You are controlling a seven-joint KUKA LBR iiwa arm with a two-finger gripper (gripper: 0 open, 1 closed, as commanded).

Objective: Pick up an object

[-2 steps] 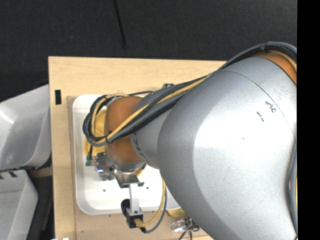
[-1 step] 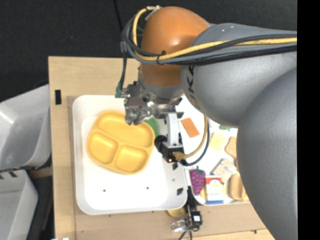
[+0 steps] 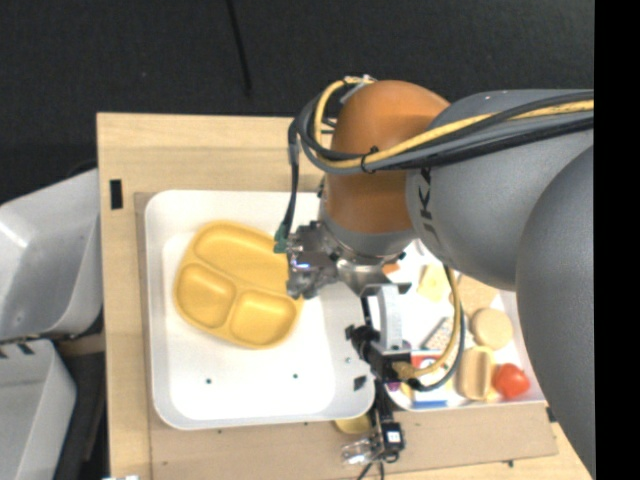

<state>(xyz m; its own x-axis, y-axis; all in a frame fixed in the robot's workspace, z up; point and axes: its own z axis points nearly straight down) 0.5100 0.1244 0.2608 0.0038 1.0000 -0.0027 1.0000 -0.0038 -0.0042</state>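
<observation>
The tool [image 3: 300, 276] hung at the right edge of the yellow divided tray [image 3: 235, 285] in the left bin [image 3: 250, 388]; its grip could not be told.

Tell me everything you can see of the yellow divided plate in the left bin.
The yellow divided plate looks like glossy moulded plastic, rounded in outline, with three shallow compartments: one long along its upper side, two smaller below. It lies flat, open side up, in the upper middle of the left bin, turned at a slant. The arm's wrist overlaps its right edge; whether they touch is unclear. Nothing visible lies in its compartments.
</observation>
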